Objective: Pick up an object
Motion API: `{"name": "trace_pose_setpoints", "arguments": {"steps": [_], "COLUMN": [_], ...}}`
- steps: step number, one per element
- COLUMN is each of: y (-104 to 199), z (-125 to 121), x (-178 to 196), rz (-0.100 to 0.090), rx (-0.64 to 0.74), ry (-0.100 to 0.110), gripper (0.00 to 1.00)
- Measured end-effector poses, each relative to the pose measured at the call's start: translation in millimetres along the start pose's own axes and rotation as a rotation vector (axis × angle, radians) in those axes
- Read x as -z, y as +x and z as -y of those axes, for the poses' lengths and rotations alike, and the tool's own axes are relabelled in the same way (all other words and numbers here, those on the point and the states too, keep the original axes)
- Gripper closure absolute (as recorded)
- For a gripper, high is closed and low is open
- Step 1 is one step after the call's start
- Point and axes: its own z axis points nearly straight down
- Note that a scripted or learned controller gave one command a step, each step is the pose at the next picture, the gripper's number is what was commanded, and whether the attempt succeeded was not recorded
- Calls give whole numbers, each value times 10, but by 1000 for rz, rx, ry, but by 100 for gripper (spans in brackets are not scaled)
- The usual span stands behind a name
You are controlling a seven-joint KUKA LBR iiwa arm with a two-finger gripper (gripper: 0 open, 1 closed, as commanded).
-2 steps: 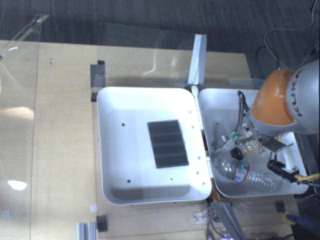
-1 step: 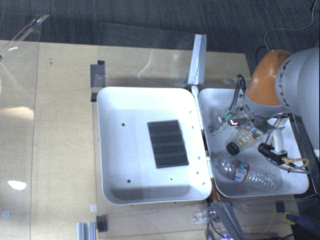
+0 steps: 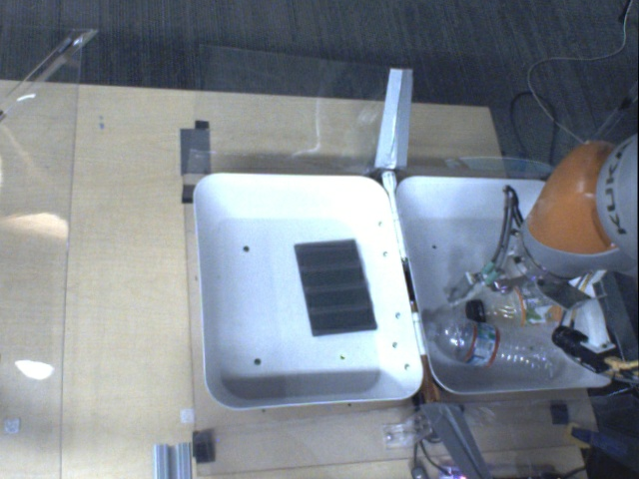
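Observation:
A black ridged rectangular pad (image 3: 335, 286) lies flat in the middle of the left bin (image 3: 225, 267). In the right bin (image 3: 439, 228) a clear plastic bottle (image 3: 487, 346) with a blue band lies on its side near the front wall. My gripper (image 3: 496, 287) reaches down from the orange-banded wrist (image 3: 569, 213) into the right bin, just above and behind the bottle. Small mixed-colour bits (image 3: 521, 308) sit under the wrist, partly hidden by it.
A metal divider post (image 3: 394, 118) rises behind the seam between the two bins. Clear plastic sheeting (image 3: 40, 228) covers the bench at the left. Brackets and cables (image 3: 449, 442) sit at the bench's front edge below the right bin.

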Motion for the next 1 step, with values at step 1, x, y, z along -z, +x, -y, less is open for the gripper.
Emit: {"name": "trace_pose_setpoints", "arguments": {"steps": [1], "y": [400], "z": [-524], "x": [-7], "rz": [-2], "rx": [-40], "ry": [-4], "gripper": [0]}}
